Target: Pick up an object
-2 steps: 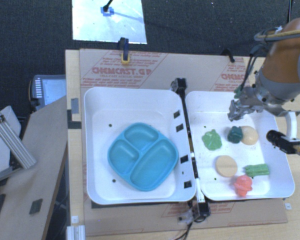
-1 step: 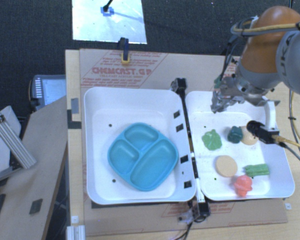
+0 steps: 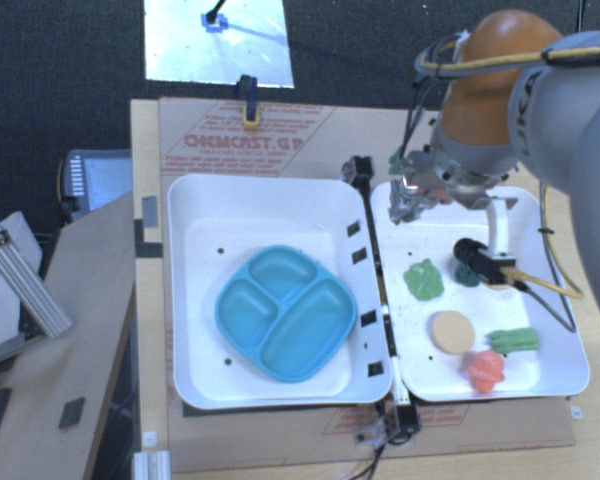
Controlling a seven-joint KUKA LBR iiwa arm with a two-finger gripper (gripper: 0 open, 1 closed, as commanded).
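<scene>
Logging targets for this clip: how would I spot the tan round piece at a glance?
Look in the right bin, the one the arm reaches over. Among the small items in its lower half lies the tan disc, below the green lump and upper left of the pink piece. It is the only flat, round, beige item there.

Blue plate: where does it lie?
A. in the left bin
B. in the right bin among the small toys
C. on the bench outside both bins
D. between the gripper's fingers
A: the blue plate lies flat on the floor of the left bin, while the small toys sit in the right bin.
</scene>
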